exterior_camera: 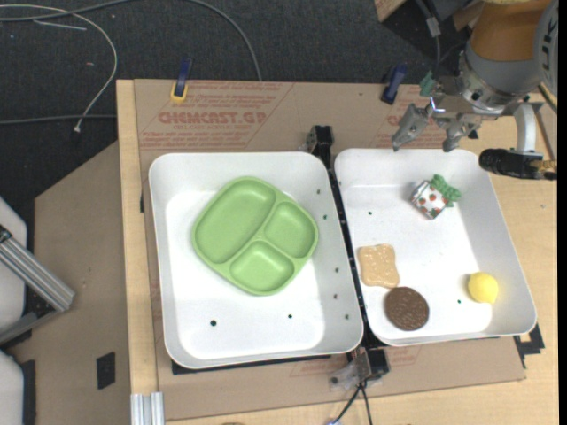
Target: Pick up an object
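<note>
The gripper (431,131) hung spread open with nothing between its fingers, above the right bin's (505,237) twelve o'clock rim. Inside that bin, a strawberry (432,197) sat toward one o'clock, a cracker (379,265) at eight, a brown cookie (407,308) at seven, a lemon (483,287) at five. The left bin (177,237) bore a green divided plate (255,235).

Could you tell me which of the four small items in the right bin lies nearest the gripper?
The red, white and green toy, alone at the bin's far end, below the gripper.
</note>
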{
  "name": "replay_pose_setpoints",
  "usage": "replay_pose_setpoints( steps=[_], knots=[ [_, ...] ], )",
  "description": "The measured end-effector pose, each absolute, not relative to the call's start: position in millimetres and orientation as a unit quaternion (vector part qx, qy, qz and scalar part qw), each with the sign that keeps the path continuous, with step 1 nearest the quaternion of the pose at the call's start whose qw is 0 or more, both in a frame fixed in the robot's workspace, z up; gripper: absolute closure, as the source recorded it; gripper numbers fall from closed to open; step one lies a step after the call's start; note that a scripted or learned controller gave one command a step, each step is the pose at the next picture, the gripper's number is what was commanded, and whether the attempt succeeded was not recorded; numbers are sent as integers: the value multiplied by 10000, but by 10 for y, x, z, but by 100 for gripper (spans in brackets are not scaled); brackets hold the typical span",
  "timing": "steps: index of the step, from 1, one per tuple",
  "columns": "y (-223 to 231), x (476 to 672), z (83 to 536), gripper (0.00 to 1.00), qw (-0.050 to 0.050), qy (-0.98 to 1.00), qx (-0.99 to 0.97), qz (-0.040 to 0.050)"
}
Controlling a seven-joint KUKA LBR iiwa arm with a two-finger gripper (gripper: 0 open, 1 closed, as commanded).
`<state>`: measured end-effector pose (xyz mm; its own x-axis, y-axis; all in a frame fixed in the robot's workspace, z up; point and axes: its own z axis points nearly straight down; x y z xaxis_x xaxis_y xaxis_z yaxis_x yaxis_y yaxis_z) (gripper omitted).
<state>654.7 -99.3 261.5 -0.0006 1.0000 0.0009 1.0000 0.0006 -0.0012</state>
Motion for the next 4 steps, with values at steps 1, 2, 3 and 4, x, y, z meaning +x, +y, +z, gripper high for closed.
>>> replay_pose_setpoints(
  steps=[1, 2, 3, 4],
  knots=[
    [-985, 6512, 1981, 0, 36, -7070, -7072, 24],
    [-980, 6500, 1583, 0, 13, -7070, -7072, 6],
    [-945, 6564, 985, 0, 33, -7077, -7065, 20],
    [-946, 6585, 1142, 100, 2, -7076, -7066, -6]
  ],
)
